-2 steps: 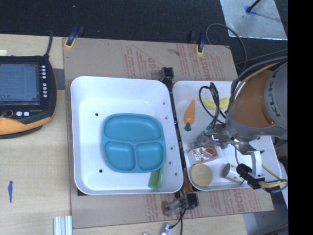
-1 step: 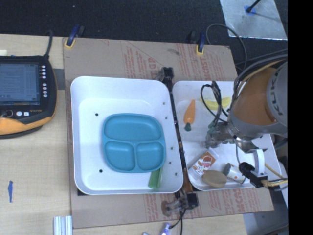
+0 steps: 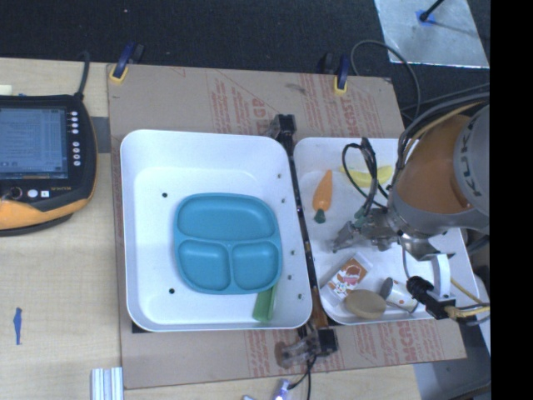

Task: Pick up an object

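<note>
Gripper [image 3: 354, 233] sits low in the right bin [image 3: 310, 223]; finger state cannot be determined. Carrot [image 3: 322, 193] lies just up-left of it, packet [image 3: 347, 277] just below. Blue tray [image 3: 226, 242] occupies the left bin [image 3: 141, 223].

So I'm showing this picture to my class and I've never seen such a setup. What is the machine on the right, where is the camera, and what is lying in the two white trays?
The picture comes from one camera fixed above a bench, looking down at a slant. The grey and orange shape at the right is a robot arm; its gripper hangs over the right tray. I cannot tell whether it is open or shut, and nothing shows as held. In that tray lie a toy carrot, a yellow piece, a small printed packet and a tan rounded thing. The left tray holds a blue divided plate and a green piece by its lower edge. The screen device at far left is probably the arm's control pad.
</note>
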{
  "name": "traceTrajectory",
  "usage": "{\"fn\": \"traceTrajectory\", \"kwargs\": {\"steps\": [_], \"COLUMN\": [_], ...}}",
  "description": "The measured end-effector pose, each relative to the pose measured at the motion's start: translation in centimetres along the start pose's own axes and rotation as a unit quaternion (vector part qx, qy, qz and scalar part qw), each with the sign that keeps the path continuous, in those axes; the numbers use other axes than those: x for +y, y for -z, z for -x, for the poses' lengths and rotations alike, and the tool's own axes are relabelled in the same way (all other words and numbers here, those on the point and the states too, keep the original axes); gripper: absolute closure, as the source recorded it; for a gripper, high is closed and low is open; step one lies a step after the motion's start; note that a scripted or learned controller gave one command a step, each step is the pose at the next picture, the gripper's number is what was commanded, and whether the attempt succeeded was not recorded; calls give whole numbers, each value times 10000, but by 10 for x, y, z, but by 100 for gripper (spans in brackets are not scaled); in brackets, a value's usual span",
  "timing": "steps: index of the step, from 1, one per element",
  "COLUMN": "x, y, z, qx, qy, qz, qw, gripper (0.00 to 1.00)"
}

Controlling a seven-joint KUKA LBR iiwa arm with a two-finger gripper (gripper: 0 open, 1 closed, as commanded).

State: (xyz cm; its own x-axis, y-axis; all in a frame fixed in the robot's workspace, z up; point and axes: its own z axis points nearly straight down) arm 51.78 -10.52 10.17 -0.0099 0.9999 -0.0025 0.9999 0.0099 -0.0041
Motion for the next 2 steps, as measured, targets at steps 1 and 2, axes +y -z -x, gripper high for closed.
{"fn": "traceTrajectory", "kwargs": {"steps": [1, 2], "x": [92, 139], "y": [-9, -9], "z": [-9, -6], "qx": [19, 16], "qy": [-35, -27], "qz": [10, 6], "qw": [10000, 10000], "gripper": [0, 0]}}
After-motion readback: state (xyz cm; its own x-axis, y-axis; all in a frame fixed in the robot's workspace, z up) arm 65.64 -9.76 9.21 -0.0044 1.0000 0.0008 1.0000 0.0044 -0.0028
